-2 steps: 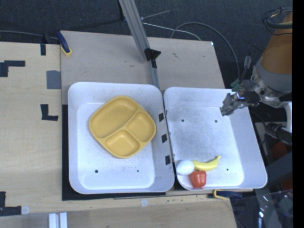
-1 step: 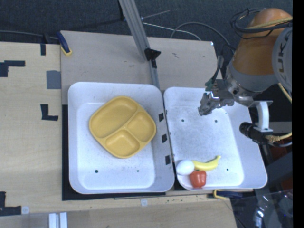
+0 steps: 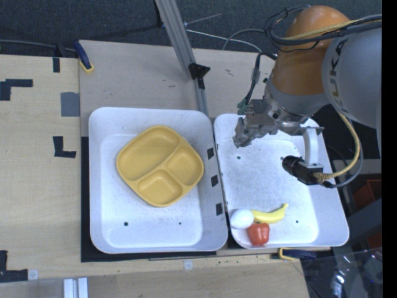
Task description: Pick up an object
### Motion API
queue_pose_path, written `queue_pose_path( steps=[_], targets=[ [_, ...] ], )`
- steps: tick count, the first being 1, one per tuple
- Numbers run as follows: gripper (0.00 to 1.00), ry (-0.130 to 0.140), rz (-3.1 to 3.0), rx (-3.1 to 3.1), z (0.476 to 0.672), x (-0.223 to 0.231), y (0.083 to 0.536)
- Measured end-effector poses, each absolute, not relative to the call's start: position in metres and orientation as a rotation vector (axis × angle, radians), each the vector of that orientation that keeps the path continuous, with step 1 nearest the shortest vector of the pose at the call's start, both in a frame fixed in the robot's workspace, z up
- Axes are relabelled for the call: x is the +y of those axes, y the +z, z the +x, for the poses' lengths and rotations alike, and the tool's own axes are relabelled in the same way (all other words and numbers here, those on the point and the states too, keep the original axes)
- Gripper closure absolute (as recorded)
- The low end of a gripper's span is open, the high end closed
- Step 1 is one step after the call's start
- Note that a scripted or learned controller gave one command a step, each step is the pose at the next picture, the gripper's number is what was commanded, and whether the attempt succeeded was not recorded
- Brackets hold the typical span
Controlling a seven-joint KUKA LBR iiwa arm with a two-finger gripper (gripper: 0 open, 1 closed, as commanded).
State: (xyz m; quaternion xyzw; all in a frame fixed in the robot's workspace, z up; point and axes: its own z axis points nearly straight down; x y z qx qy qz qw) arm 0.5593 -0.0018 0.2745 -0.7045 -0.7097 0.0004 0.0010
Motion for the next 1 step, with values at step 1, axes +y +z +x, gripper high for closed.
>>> queue_pose_path(
  steps=[1],
  targets=[
    [1.00, 0.004, -2.212, -2.226, 0.5682, 0.0501, 0.2530]
  ],
)
